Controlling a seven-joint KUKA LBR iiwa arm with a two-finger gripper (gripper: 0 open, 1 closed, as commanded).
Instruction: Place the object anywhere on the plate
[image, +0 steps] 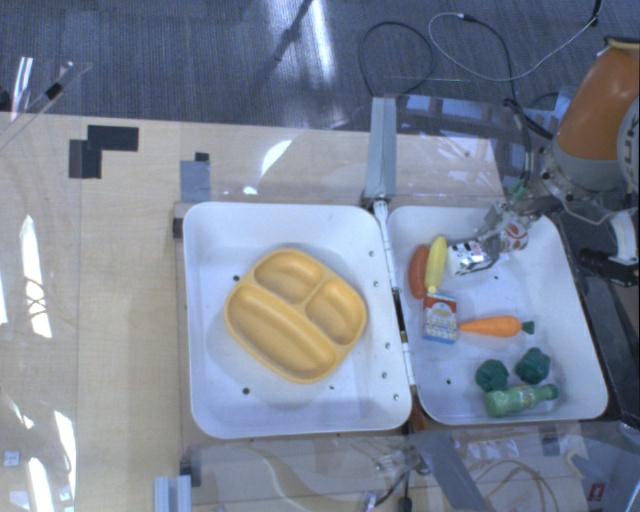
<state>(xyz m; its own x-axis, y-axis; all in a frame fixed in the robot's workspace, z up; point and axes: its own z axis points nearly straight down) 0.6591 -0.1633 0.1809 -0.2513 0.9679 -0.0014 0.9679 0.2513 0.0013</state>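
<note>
My pincer (478, 252) hangs low over the right bin (575, 300), near its upper edge, just right of the banana (436, 263); whether it grips anything I cannot tell. The banana is yellow and stands lengthwise against a red sausage (417, 272). Below them lie a small carton (439, 319), an orange carrot (490, 326), two dark green lumps (512, 370) and a green bottle (518, 399). The plate (296, 314), yellow with three compartments, sits tilted in the left bin (200, 300).
</note>
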